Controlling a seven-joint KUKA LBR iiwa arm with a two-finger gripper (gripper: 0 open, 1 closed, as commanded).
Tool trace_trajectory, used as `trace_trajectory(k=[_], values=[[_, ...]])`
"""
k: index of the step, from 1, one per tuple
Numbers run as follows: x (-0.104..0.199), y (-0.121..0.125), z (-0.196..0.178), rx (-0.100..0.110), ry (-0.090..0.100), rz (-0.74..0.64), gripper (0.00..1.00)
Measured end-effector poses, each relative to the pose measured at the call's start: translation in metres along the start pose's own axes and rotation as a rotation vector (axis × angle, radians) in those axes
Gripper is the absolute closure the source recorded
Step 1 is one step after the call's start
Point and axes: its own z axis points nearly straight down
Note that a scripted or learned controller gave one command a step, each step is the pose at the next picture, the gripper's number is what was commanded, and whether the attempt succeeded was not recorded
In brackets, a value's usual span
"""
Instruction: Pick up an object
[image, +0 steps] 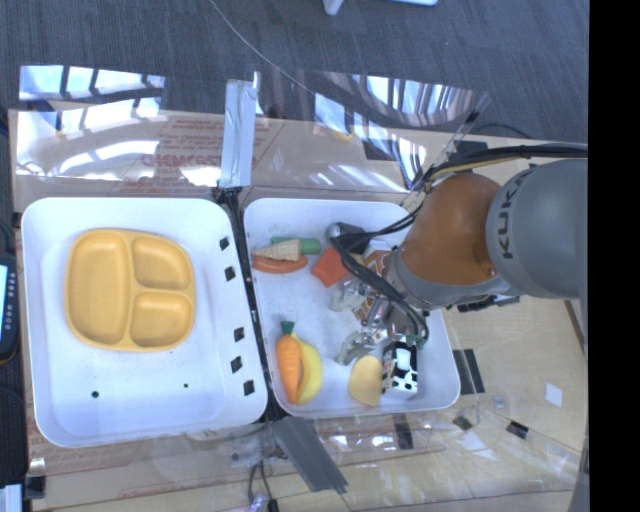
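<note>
Dark carpet behind, a bench with taped plastic sheeting and cardboard, two shallow white bins side by side. The left bin (60, 400) carries a yellow divided plate (128, 288), nothing else worth noting. The right bin (300, 212) is where you want to look: a carrot (289, 365) lying against a banana (312, 372) near the front wall, a hot dog (279, 263) and a small corn cob (292, 245) toward the back, a red-orange block (328, 268) just beside them, a pale yellow rounded piece (366, 380) at the front, and a black-and-white cow-patterned item (404, 376) touching it on the right. The arm (500, 235) comes in from the right and its gripper (372, 325) is down low inside the right bin, between the red-orange block and the pale yellow piece. Metal parts and cables clutter that spot, so you can't read whether the end effector is spread or pressed together, and nothing is visibly pinched. Progress call: reach looks done, the tool is in among the objects, but no pick is confirmed. Every object appears to rest on the bin floor. What's left, as far as you can judge: secure one item, likely the pale yellow piece or the cow-patterned one since they're nearest, then lift it clear.
</note>
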Motion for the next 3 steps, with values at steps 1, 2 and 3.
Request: trace_trajectory(k=[1,2,3], values=[[-0.003,0.001,-0.012,0.0,-0.006,-0.005,1.0],[-0.013,-0.029,-0.069,0.002,-0.005,-0.311,1.0],[-0.05,0.035,-0.052,-0.001,-0.003,-0.184,1.0]])
